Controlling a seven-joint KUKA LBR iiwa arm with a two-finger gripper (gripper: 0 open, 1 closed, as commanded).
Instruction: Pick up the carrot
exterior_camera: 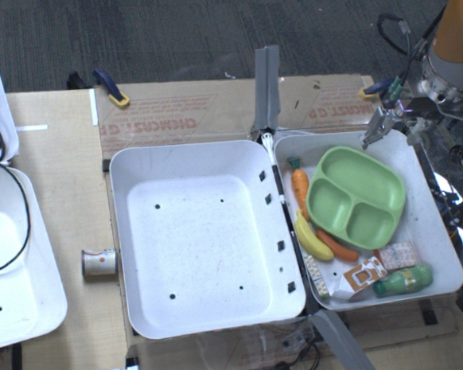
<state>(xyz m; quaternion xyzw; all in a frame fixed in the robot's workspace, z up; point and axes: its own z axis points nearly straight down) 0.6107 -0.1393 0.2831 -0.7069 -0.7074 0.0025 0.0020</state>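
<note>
Green bottle (403, 280) lies low; the carrot (299, 186) waits.
Gripper (388, 121) hovers at two o'clock, fingers apart, holding nothing. Next, I think, reach toward nine.

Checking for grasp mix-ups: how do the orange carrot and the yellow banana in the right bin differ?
The orange carrot has a green top; the yellow banana is plain yellow. The carrot lies straight, farther up the bin; the banana curves, nearer the front. Both lie along the green divided plate's left edge.

Orange carrot (300, 188), yellow banana (313, 240), pale green divided plate (355, 196), dark green bottle (403, 281), white bins (127, 228), tan worktop (60, 138).
</note>
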